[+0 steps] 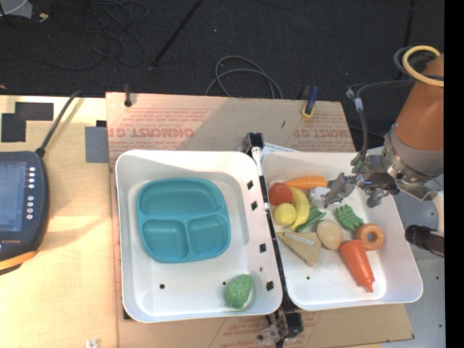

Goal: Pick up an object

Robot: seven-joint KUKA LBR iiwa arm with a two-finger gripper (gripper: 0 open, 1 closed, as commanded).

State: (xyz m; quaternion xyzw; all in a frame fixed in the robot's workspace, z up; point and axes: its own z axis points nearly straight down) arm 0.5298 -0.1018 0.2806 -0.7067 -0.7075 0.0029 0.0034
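The right bin [406, 288] holds several toy foods: a red tomato [280, 193], a lemon [285, 213], a banana [301, 203], a thin orange carrot [309, 183], a cheese wedge [301, 243], a potato [329, 234], a green leafy piece [350, 217], a donut [371, 236] and a big carrot [358, 264]. My gripper [357, 192] hovers over the bin's upper right part, just above the green leafy piece. Its fingers are spread, open, with nothing between them.
The left bin [130, 267] holds a teal divided plate [183, 218] and a green lettuce piece [238, 292] near its front right corner. A black divider [264, 230] runs between the bins. A tablet-like device [18, 194] lies at the far left.
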